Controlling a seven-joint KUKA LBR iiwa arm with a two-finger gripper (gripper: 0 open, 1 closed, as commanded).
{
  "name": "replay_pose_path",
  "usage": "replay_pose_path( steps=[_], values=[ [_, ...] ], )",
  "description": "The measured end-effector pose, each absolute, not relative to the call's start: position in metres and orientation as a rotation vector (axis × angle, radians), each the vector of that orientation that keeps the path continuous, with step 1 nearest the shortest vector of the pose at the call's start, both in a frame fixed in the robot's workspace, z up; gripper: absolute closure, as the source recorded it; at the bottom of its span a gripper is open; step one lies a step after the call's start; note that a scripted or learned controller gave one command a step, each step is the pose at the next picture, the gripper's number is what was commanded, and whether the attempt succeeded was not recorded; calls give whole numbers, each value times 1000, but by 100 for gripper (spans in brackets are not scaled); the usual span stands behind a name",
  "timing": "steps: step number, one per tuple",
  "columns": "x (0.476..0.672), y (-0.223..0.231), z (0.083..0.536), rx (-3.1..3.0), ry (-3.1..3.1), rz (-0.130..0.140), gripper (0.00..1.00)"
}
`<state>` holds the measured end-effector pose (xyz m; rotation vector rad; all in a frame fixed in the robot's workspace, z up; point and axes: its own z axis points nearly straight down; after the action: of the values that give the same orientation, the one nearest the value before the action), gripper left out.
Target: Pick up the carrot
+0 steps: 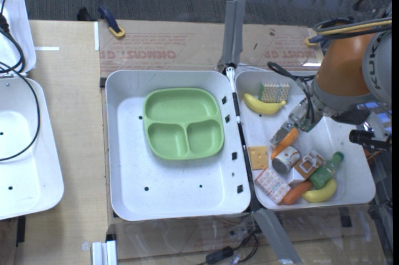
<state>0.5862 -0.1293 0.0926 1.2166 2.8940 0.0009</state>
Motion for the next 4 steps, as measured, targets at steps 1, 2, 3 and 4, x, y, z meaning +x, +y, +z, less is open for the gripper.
replay_pose_path(
  steps=[1, 2, 3, 4],
  values=[
    [553, -151, 93, 1408, 2806, 2, 0],
    [553, -152, 102, 1412, 2801, 4, 100],
    [553, -152, 102, 1411, 2802, 4, 0],
    [515, -153, 92, 1339, 2840, 1, 0]
  ],
)
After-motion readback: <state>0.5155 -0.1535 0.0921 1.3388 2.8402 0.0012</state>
